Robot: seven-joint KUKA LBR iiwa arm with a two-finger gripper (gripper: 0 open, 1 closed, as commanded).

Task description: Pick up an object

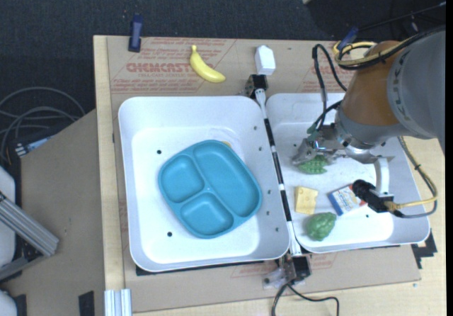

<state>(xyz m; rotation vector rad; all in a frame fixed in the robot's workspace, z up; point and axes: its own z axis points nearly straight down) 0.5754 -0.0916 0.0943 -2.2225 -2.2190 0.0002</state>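
In the right bin (396,233), my gripper (316,151) reaches down at the left side, right over a small green leafy item (311,164) that lies on the bin floor and touches the gripper's tip. In front of it lie a yellow block (306,199), a blue-and-white packet (341,199) and a second green lump (320,225). The grey arm with its orange band (368,95) comes in from the right and hides the bin's far right part.
The left bin (141,123) holds a blue divided plate (207,188). On the bench behind the bins lie a banana (205,66), a small white item (265,59) and a blue item (135,32). Cables loop near the arm.
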